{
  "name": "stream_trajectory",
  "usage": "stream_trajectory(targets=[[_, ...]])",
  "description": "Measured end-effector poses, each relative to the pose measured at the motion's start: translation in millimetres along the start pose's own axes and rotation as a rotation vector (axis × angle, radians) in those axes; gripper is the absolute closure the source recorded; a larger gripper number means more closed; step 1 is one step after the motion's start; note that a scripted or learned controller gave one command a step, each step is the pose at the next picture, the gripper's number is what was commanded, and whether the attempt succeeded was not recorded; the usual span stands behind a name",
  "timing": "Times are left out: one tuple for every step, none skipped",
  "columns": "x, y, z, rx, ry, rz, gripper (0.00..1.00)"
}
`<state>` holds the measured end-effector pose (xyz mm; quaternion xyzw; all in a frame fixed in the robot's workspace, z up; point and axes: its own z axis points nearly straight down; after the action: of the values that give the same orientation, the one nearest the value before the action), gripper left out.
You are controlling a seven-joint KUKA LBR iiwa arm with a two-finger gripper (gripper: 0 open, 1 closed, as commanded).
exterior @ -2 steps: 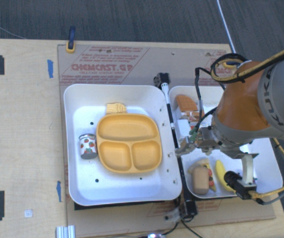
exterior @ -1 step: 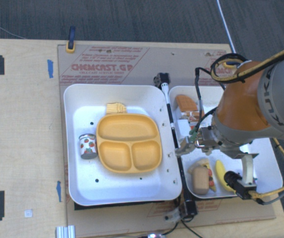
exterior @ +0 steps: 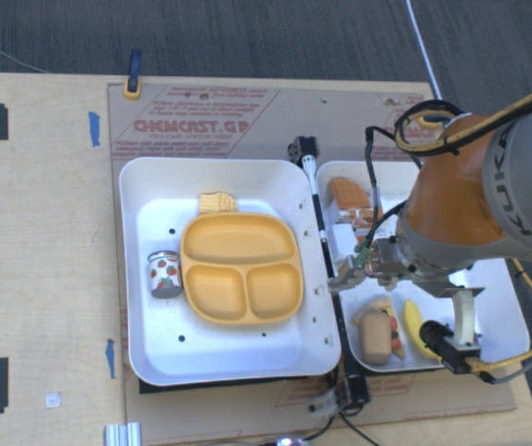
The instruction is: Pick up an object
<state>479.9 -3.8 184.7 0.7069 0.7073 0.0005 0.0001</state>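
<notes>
In the left bin point(exterior: 145, 203) lies a yellow three-part plate point(exterior: 242, 268), with a small patterned can point(exterior: 164, 274) lying at its left and a yellow waffle piece point(exterior: 217, 201) at its top edge. The right bin point(exterior: 516, 333) holds a toy sandwich point(exterior: 377, 334), a yellow banana point(exterior: 417, 326) and an orange-brown bread-like piece point(exterior: 348, 193) at the back. My gripper point(exterior: 369, 266) hangs over the right bin's left part, just above the sandwich; the wrist hides its tips.
A black clamp point(exterior: 303, 149) sits on the divider between the bins at the back. A printed cardboard sheet point(exterior: 196, 119) lies behind the bins. Cables loop over the arm's orange band point(exterior: 451, 189).
</notes>
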Motion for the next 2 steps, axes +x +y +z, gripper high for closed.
stream_trajectory(targets=[[0.0,0.0,0.0,0.0,0.0,0.0,0.0],[0.0,0.0,0.0,0.0,0.0,0.0,0.0]])
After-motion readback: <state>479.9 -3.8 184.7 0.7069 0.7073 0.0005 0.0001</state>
